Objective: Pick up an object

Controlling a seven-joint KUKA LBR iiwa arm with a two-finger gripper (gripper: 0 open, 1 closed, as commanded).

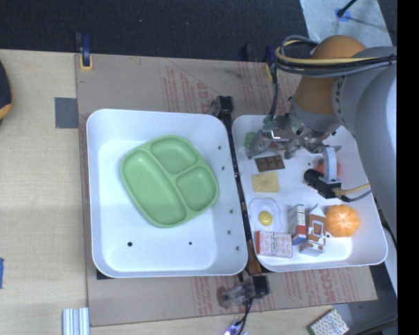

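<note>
My gripper (pixel 274 141) hangs low over the far end of the right bin (pixel 373 257), just above a brown chocolate bar (pixel 269 163). A small green item (pixel 253 140) lies right beside it on the left. Nearer the front lie a yellow cheese slice (pixel 265 181), a fried egg (pixel 264 216), a red and white packet (pixel 274 244), two small cartons (pixel 309 229) and an orange (pixel 341 221). An orange-red piece (pixel 331 163) sits right of the gripper. I see nothing held between the fingers.
The left bin (pixel 105 243) holds a green divided plate (pixel 169 180). The grey arm (pixel 366 110) covers the right bin's far right corner. A black divider with clamps (pixel 236 187) runs between the bins.
</note>
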